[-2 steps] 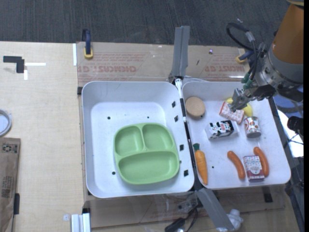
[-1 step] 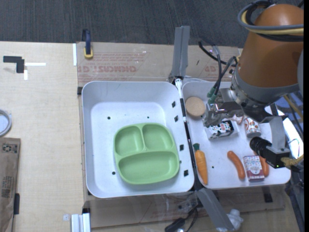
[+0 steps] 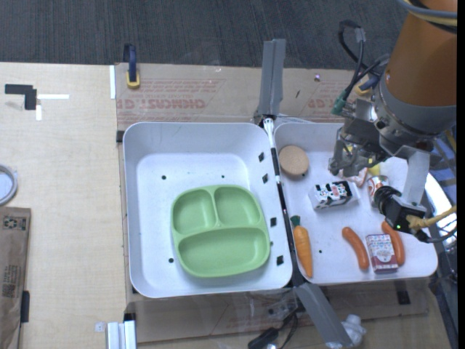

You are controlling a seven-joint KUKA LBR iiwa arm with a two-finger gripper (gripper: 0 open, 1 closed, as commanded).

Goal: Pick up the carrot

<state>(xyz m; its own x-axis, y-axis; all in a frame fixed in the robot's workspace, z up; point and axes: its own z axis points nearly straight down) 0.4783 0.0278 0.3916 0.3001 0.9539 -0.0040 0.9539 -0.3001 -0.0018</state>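
Observation:
The carrot point(image 3: 302, 249) is orange with a small green top and lies along the left wall of the right bin point(image 3: 320, 140), near its front. My gripper point(image 3: 349, 167) hangs over the back half of that bin, well behind and to the right of the carrot, just above a black-and-white box point(image 3: 332, 194). The arm's grey body and orange band hide most of the wrist.
The right bin also holds a round tan disc point(image 3: 293, 161), two sausages point(image 3: 356, 248), a small red-and-white packet point(image 3: 382, 253) and a small can point(image 3: 375, 187). A green divided plate point(image 3: 218, 230) lies in the left bin point(image 3: 138, 195). A metal divider post point(image 3: 272, 78) rises between the bins.

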